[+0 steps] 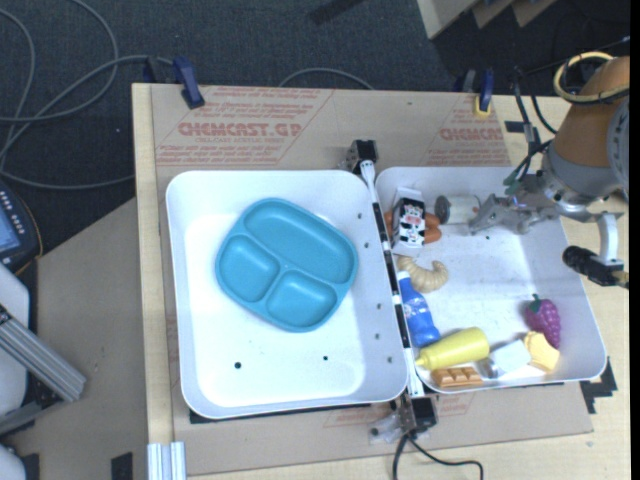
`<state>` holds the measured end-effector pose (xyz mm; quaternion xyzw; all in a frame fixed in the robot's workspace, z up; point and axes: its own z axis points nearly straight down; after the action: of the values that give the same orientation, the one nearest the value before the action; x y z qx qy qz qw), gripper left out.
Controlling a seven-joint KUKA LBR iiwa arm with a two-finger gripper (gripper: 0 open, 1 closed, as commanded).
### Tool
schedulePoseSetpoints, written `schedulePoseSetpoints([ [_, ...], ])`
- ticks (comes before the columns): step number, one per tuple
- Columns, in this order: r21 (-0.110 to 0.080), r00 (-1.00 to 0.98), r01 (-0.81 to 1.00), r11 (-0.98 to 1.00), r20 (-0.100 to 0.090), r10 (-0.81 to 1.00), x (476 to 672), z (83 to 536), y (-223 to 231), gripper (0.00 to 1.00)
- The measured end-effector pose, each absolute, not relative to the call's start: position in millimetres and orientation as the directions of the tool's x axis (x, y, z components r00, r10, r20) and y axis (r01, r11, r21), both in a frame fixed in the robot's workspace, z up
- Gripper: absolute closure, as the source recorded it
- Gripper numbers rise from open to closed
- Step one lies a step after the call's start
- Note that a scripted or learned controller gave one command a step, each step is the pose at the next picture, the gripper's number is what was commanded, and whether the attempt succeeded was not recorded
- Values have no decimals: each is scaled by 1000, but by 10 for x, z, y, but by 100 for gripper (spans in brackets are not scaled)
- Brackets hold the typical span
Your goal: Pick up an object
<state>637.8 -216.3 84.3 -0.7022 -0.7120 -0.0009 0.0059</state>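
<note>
Stage: pick not yet made | Hand: low over the right bin's far end, nothing visibly between its fingers, spread cannot be told | Candidates: croissant, yellow bottle, grapes all lying in the bin | Left: descend, grip, lift.

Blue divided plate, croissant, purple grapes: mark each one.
Blue divided plate [287, 264], camera view, on its central ridge.
Croissant [426, 275], camera view, on its curved middle.
Purple grapes [545, 318], camera view, on the cluster's middle.
</note>
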Motion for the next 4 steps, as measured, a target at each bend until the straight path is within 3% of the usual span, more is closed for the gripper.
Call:
schedulePoseSetpoints([
  [1, -8, 0, 1000, 0, 5, 1000, 5448, 838, -1657, 0],
  [2, 1, 4, 1000, -4, -2, 1000, 5090, 1292, -2168, 0],
  [3, -3, -3, 1000, 3, 10, 1000, 4791, 831, -2190, 0],
  [4, 17, -13, 1000, 13, -2, 1000, 6163, 1360, -1613, 0],
])
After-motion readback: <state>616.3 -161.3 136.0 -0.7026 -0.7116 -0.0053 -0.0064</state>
